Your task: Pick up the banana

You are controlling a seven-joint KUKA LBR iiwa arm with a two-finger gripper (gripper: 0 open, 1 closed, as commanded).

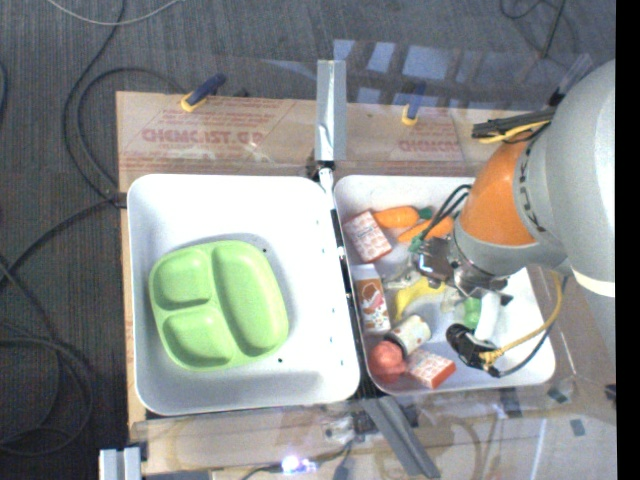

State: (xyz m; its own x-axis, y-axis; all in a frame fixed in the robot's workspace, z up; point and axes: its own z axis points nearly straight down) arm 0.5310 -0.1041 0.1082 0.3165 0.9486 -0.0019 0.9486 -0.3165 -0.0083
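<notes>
Banana [412,298] lies seemingly just beneath the hand [437,273]; right bin [535,368].

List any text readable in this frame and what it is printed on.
Red print on the cardboard under the bins: mirrored and faded, unreadable.
Red print on the cardboard's right part: too faint.
Labels on the small red boxes and the carton: too small to read.
</notes>
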